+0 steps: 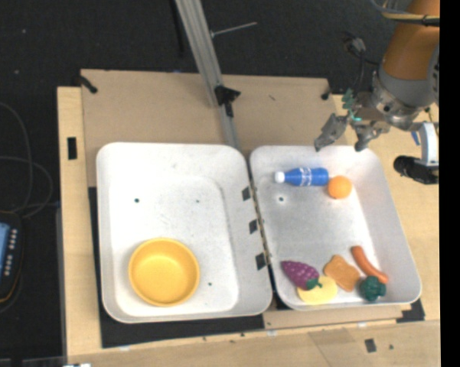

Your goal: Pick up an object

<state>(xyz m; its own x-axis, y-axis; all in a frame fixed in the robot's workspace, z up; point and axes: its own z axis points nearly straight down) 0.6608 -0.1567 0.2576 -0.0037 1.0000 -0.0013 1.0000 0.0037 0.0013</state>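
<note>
From the overhead camera I see my gripper (344,137) hanging over the far rim of the right bin (390,205), its two dark fingers spread apart with nothing between them. Below it, near the bin's far end, lies a blue plastic bottle (306,177) on its side, a round orange ball (338,187) just beside it. The left bin (176,174) holds a smooth yellow bowl (164,271). Both bins sit on the pale wooden desk (138,105).

A blue bottle (306,177) lay on its side in the right bin's far part, its white cap pointing left, with an orange ball (338,187) touching its right end.
</note>
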